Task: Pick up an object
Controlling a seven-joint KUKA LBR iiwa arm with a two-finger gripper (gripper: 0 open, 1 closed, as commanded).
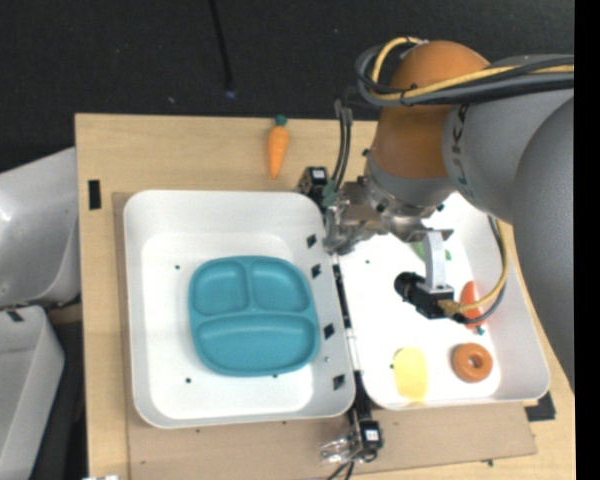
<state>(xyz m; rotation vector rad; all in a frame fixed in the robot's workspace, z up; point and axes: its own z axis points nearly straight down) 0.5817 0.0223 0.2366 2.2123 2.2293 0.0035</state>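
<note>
My gripper (337, 236) hangs over the far left corner of the right bin (525, 368), close to the divider between the bins. Nothing shows between its tips. A yellow block (411, 373) lies near the front edge of the right bin. To the right of it sits a brown ring-shaped doughnut (471, 362). A small red-orange piece (468, 294) lies further back, partly hidden by the arm's gear. In the left bin (145, 268) rests a teal divided plate (251, 314).
A toy carrot (277, 146) lies on the wooden bench (180, 148) behind the left bin, outside both bins. The arm's grey and orange body (430, 118) covers the back of the right bin.
</note>
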